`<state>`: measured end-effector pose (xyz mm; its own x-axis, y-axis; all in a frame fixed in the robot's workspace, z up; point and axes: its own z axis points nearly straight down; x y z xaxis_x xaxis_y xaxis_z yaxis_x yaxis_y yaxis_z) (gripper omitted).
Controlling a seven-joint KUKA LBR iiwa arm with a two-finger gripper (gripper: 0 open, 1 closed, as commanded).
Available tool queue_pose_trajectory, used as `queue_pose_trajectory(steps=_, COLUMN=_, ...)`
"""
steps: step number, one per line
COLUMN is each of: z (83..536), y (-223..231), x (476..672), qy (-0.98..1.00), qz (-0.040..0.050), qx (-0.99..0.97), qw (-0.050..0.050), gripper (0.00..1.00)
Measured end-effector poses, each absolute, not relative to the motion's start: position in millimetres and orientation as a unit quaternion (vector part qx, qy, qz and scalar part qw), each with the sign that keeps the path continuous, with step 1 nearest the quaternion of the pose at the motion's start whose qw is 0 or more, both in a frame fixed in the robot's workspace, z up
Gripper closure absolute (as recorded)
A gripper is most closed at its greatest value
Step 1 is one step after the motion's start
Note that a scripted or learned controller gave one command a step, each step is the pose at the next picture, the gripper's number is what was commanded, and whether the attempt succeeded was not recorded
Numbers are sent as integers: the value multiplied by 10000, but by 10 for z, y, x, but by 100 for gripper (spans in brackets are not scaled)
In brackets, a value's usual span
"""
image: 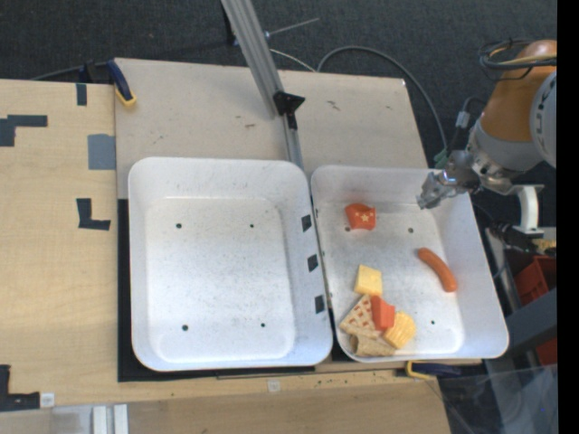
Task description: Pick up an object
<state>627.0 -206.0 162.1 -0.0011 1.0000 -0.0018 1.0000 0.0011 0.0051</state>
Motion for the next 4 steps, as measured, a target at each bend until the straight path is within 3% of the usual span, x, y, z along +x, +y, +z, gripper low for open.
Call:
queue_pose_trajectory(steps=2, z=2407, y=-1992, x=6297, qy=7077, qz=9, qx=7065, qw=16, gripper=100)
queue_pose_trajectory(steps=4, z=2396, y=-1122, x=6411, qy=7090, qz=-1, qx=7052, qw=-8, gripper=100)
